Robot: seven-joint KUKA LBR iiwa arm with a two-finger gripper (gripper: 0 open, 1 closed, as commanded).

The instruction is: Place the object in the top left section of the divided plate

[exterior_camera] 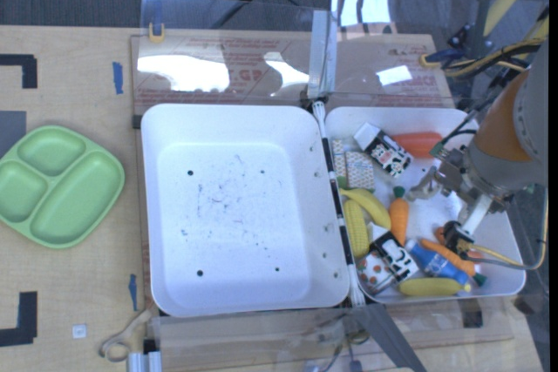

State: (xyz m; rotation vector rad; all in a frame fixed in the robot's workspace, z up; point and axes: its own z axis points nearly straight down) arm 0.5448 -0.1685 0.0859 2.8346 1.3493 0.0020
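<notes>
Fingers (429,184) low over cluttered bin (344,125), judged seeking pick. Spread or pressed together: cannot tell. Carrot (398,219) just beside them, object not yet lifted. Divided plate (59,186) on counter (70,309), well apart, beyond other bin (231,196). Top left section (52,151) bare, awaiting object.

The plate (112,179) sits apart on open bench (74,96); the left bin (235,187) offers free floor; toys (366,206) crowd the right bin (392,114).
</notes>
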